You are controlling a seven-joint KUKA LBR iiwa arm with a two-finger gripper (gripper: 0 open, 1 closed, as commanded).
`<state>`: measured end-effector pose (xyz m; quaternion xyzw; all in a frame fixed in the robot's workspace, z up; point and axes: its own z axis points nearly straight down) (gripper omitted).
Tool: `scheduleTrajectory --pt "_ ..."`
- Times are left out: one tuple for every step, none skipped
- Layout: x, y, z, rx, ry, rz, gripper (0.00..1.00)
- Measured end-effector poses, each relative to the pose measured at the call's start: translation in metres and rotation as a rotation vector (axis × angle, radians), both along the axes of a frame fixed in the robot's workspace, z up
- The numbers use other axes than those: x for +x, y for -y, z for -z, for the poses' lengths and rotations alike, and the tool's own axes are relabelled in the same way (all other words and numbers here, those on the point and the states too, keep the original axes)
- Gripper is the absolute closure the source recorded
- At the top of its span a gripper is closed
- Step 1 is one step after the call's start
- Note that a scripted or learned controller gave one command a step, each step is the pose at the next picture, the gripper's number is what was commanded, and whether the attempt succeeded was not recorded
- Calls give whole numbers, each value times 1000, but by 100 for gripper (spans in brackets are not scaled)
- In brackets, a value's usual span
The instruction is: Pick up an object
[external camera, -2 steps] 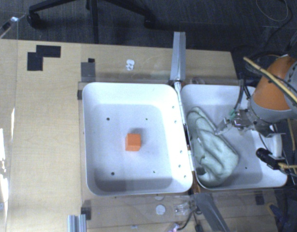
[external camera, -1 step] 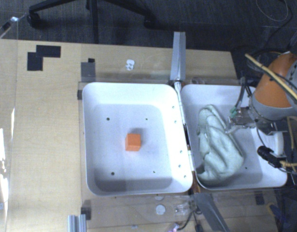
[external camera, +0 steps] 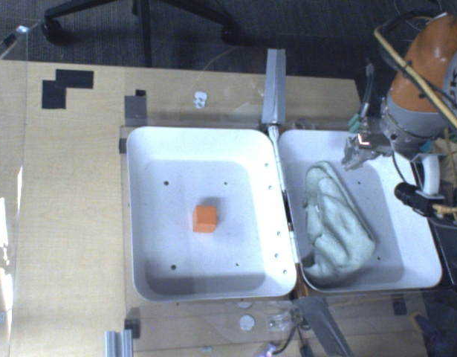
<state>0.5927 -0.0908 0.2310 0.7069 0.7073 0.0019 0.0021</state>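
Observation:
A small orange cube point(external camera: 205, 219) rests near the middle of the left bin point(external camera: 150, 199). A crumpled pale grey-green cloth point(external camera: 336, 222) lies along the left side of the right bin point(external camera: 406, 236). My gripper point(external camera: 357, 155) hangs over the back of the right bin, just above and to the right of the cloth's far end. Nothing shows in its grasp. The arm, with its orange band point(external camera: 436, 43), comes in from the upper right.
A metal divider post point(external camera: 273, 88) stands behind the seam between the two bins. Cables point(external camera: 425, 199) hang along the right bin's right side. The wooden bench point(external camera: 65, 222) stretches to the left, with black tape marks point(external camera: 65, 86) on it.

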Motion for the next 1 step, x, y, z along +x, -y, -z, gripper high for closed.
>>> scheduleTrajectory --pt "7 24 33 0 -4 270 100"
